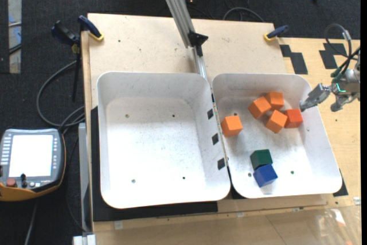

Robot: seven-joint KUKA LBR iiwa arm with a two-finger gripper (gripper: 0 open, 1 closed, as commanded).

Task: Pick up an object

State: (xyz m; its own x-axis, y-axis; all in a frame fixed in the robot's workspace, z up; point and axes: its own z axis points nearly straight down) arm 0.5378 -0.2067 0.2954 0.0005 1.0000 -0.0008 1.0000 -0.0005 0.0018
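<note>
Blocks in right bin (321, 146): small, rigid, likely light; grip across flat opposite faces. Lone orange block (231, 124) at nine o'clock is easiest. Gripper (314, 99) at three o'clock; jaw state cannot be told.

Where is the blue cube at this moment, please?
In the camera view, the blue cube lies in the right bin, near its front wall. It touches the green cube just behind it, well apart from the orange cubes.

Two bins (155, 80) sit side by side on the counter (143, 43). The right bin (321, 140) holds blocks (268, 112): five behind, two in front.
</note>
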